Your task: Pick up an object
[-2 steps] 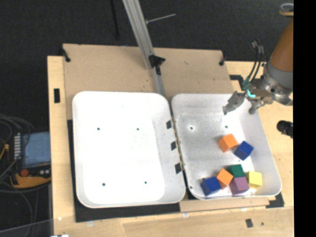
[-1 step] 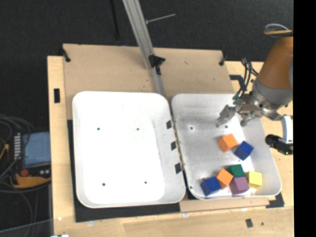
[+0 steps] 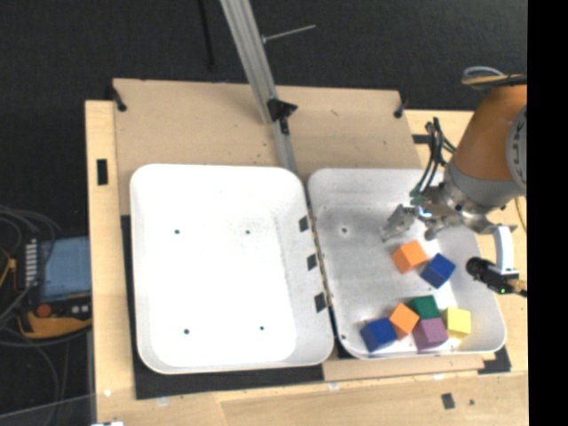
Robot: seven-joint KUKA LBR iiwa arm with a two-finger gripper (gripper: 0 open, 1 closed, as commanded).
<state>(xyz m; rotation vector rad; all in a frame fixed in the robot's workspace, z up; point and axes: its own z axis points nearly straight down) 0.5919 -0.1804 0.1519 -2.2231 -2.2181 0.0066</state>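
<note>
Bench: wooden bench (image 3: 222, 105) on dark floor, bearing two shallow white bins side by side, with a slanted metal strut (image 3: 253, 51) running down from the far side to the gap between them
Left bin: left bin (image 3: 151, 264) shows bare white floor with a few small dark dots
Right bin: right bin (image 3: 346, 264) carries all the blocks, gathered toward its near right part
Arm: grey and orange arm (image 3: 493, 145) reaches in from the right, over the far right part of the right bin
Gripper: gripper (image 3: 410, 223) hangs low over the bin floor, its two fingers spread apart with nothing between them
Nearest block: orange cube (image 3: 410, 256) lies just nearer than the gripper, close beneath it, slightly to its right
Beside it: blue cube (image 3: 437, 271) touches or almost touches the orange cube on its right near side
Near cluster: second blue cube (image 3: 379, 334), second orange cube (image 3: 405, 318), green cube (image 3: 426, 306), purple cube (image 3: 430, 333) and yellow cube (image 3: 459, 321) sit packed along the near rim, well apart from the gripper
Deciding relation: orange cube is the closest target, a short shift toward the near side from the fingers; it lies turned at a slant, so the fingers would likely need to line up with its flat sides
Risk: neighbouring blue cube may crowd one finger
</note>
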